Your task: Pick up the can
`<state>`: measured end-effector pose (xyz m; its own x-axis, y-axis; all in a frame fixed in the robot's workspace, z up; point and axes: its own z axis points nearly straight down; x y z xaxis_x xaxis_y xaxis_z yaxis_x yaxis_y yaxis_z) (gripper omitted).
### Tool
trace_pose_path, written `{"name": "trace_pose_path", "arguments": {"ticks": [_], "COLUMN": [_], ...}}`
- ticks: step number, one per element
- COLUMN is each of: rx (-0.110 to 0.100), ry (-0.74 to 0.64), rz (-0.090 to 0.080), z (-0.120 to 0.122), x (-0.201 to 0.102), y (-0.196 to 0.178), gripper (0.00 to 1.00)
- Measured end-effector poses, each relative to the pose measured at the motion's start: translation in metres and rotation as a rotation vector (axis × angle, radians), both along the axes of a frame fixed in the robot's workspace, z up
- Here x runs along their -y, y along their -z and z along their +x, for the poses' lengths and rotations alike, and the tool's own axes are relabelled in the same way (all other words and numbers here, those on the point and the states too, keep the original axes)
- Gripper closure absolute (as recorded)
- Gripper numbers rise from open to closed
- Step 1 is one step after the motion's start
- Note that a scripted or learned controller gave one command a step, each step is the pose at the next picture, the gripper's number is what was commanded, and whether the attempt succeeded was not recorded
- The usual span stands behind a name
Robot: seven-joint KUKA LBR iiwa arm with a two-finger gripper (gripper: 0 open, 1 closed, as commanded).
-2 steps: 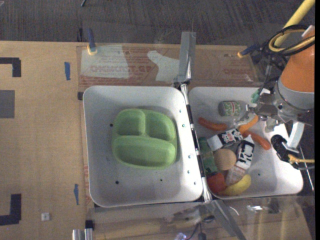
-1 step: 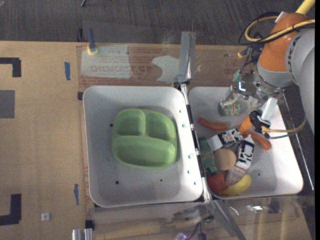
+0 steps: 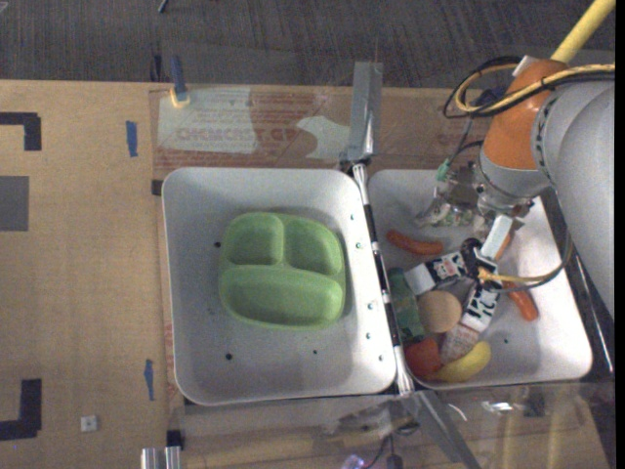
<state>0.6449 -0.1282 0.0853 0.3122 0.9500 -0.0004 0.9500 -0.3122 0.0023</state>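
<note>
A: Bench top is tan cardboard (image 3: 78,291) with black corner marks and bits of blue tape; dark carpet above it. Two white bins side by side.

B: Contents?

A: Left bin (image 3: 195,360) holds one green divided plate (image 3: 283,270), three compartments, sitting flat near the middle, nothing on it. Right bin (image 3: 557,355) holds a clutter, bunched along its left and lower side.

B: List it.

A: Orange carrot-like piece (image 3: 414,243) near the top of the pile. Below it a small black and white carton (image 3: 444,268). A tan round thing (image 3: 439,311), maybe a bun or potato. A red tomato-like piece (image 3: 423,357) touching a yellow banana (image 3: 467,362) at the bottom. A second small orange piece (image 3: 524,305) to the right, apart from the pile. A green strip (image 3: 400,291) against the bin's left wall.

B: Can?

A: Best candidate is the long black and white labelled container (image 3: 476,313) lying tilted between the tan thing and the small orange piece, its lower end touching the banana. Too blurred to be sure it's a can.

B: Label text?

A: Large white letters on black, unreadable. Faded print on the clear sheet (image 3: 244,130) taped above the left bin, also unreadable.

B: Arm?

A: Comes in from the right, orange band over the right bin's upper corner. Gripper (image 3: 457,208) sits over the bin's upper part, above the carrot piece, apart from the container. Can't tell from here if it's spread or clenched.
</note>
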Motion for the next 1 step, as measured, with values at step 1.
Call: {"name": "trace_pose_path", "arguments": {"ticks": [1], "rx": [0.0], "ry": [-0.004], "rz": [0.0], "z": [0.0012], "x": [-0.0006], "y": [-0.009], "gripper": [1.0]}}
